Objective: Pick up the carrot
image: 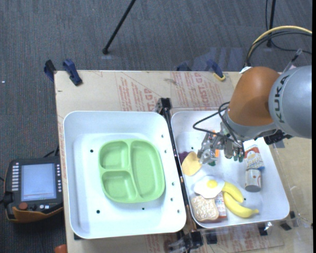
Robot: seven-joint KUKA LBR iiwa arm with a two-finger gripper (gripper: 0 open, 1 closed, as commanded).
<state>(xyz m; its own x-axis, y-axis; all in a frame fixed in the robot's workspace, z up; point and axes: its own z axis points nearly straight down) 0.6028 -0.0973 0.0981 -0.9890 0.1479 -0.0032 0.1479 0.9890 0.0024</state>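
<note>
While its fingers are spread apart, the gripper [219, 151] is held low over the carrot [216, 153], glimpsed as orange between them near the middle of the right bin [278, 196], beside a yellow slice [191, 164].

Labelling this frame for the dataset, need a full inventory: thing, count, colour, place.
bins: 2, white, side by side on the bench
plate: 1, green, three compartments, in the left bin
banana: 1, yellow, right bin, near edge
fried egg: 1, white and yellow, right bin, beside the banana
bread: 1, tan, right bin, near corner
can: 1, grey, right bin, right side
carrot: 1, orange, mostly hidden beneath the gripper
handheld screen: 1, black and orange, left of the bench
clamps: several, blue, bench far edge
gripper: 1, grey, over the right bin
</note>
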